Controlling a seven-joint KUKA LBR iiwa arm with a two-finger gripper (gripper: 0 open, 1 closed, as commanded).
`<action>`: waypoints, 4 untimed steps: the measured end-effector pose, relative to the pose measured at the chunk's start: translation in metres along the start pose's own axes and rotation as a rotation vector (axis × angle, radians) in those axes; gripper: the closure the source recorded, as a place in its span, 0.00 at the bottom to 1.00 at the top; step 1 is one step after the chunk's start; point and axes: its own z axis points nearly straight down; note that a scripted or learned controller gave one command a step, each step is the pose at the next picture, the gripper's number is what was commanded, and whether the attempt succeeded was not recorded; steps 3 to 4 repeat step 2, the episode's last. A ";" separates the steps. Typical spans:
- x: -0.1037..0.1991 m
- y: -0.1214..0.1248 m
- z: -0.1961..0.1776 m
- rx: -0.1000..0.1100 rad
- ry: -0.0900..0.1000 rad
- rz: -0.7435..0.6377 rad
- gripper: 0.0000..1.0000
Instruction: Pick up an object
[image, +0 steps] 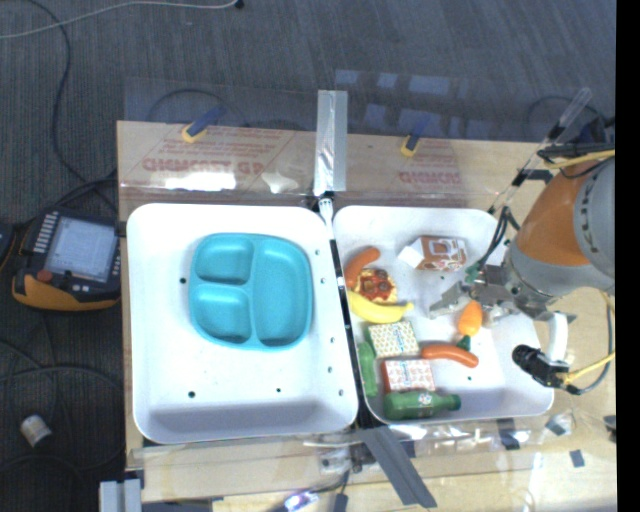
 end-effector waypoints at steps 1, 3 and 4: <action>0.001 -0.001 -0.007 0.005 0.001 -0.001 1.00; 0.032 0.001 -0.187 -0.001 -0.007 -0.043 1.00; 0.032 0.001 -0.187 -0.001 -0.007 -0.043 1.00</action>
